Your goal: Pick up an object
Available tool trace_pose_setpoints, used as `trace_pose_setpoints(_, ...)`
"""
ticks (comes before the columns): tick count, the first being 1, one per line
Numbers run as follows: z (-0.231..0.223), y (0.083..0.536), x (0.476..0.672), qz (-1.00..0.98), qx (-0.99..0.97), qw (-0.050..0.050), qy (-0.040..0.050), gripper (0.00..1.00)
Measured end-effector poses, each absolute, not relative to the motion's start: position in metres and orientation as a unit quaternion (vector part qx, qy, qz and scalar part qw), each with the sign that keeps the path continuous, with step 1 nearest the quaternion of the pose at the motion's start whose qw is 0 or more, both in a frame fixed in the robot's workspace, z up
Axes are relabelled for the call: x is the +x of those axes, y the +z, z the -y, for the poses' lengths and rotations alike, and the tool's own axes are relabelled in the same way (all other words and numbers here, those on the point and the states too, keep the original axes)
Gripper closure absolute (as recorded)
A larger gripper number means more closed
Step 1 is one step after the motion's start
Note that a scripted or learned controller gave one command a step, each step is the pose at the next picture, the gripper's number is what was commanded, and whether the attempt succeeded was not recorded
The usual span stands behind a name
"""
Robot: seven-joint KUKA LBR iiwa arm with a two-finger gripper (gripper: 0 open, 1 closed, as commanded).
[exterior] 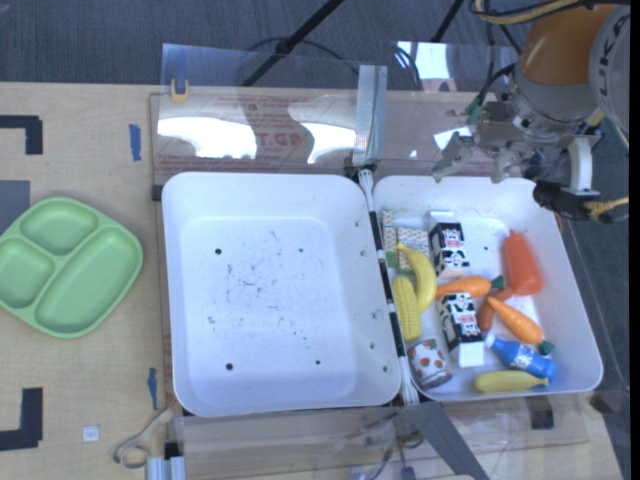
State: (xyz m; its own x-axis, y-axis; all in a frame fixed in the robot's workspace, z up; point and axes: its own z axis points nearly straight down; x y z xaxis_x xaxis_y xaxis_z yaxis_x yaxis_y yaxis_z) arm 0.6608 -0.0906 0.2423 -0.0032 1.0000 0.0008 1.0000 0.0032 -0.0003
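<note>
The right bin (580, 298) holds several toy foods: a yellow banana (421, 269), a corn cob (407, 310), two carrots (464, 287) (516, 319), a red-orange pepper (520, 262), two black-and-white cartons (448, 246) (462, 319), a small can (431, 361), a blue bottle (521, 356) and a yellow piece (509, 380). My gripper (476, 164) hangs above the bin's back edge, well clear of the objects. It is open, with nothing between its fingers (446, 162).
The left bin (200, 208) sits beside the right one, the two rims meeting at the centre. A green divided plate (66, 264) lies on the bench at far left. A clear panel (260, 118) stands behind the bins. Cables run behind the arm.
</note>
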Motion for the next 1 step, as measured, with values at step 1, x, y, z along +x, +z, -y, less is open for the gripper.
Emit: trace_pose_setpoints(1, 0.0787, 0.1842, 0.5837, 0.701, -0.713, 0.001, 0.0, 0.0)
